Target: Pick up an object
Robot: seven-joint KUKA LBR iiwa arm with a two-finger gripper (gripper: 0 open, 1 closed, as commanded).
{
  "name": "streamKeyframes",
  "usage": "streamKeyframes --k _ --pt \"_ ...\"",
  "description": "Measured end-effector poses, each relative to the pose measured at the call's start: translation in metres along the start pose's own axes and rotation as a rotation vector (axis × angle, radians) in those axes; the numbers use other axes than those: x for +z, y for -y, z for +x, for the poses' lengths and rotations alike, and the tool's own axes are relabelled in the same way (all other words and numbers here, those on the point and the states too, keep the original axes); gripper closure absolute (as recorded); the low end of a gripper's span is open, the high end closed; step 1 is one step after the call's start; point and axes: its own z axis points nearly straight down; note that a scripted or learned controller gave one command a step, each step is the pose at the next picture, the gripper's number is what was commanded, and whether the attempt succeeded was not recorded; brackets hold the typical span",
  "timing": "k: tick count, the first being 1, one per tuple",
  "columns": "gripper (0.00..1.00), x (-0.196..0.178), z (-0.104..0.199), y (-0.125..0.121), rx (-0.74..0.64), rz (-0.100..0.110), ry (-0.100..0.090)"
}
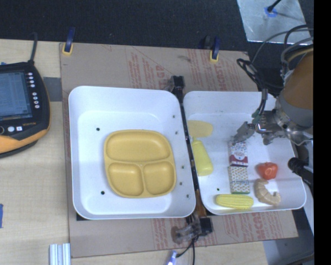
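The right bin [220, 106] holds several items: a pale yellow flat piece [200, 128], a yellow block [202, 158], a red-and-white carton [239, 154] with a green-patterned carton [239, 179] just below it, a red tomato [267, 170], a tan shrimp-like piece [266, 193] and a corn cob [234, 201]. My gripper [256, 132] hangs over the right bin's upper right part, open, with nothing between its fingers. Its left fingertip [243, 132] is just above the red-and-white carton.
The left bin [88, 106] holds a yellow divided tray [139, 163]. A tablet-style pendant [14, 104] lies left of the bins. Cables [265, 65] trail behind the arm at the upper right. Clamps [177, 83] sit between the bins.
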Motion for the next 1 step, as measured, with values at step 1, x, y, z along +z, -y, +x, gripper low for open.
streamKeyframes --k 1 --pt "0.0 0.0928 0.007 0.0026 0.0 0.002 0.0"
